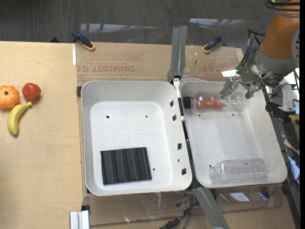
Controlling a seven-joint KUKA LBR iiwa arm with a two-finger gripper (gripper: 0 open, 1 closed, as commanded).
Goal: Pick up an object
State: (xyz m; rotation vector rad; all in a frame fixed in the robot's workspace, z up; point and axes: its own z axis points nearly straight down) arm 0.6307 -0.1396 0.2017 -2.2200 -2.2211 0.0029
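A clear bottle (pixel 214 103) with a black cap and an orange insert lies on its side at the far end of the right bin (pixel 267 128). A second clear plastic bottle (pixel 239 169) lies near that bin's front edge. A black ridged block (pixel 126 165) rests in the front of the left bin (pixel 95 128). My gripper (pixel 237 91) hangs over the far right part of the right bin, just above the clear end of the capped bottle. Its fingers stand open, with nothing visibly held between them.
An orange (pixel 8 97), a red tomato (pixel 31 91) and a banana (pixel 16 119) lie on the wooden bench to the left of the bins. Blue-and-yellow clamps (pixel 83 40) hold cardboard behind the bins. A metal divider (pixel 178 51) runs between the two bins.
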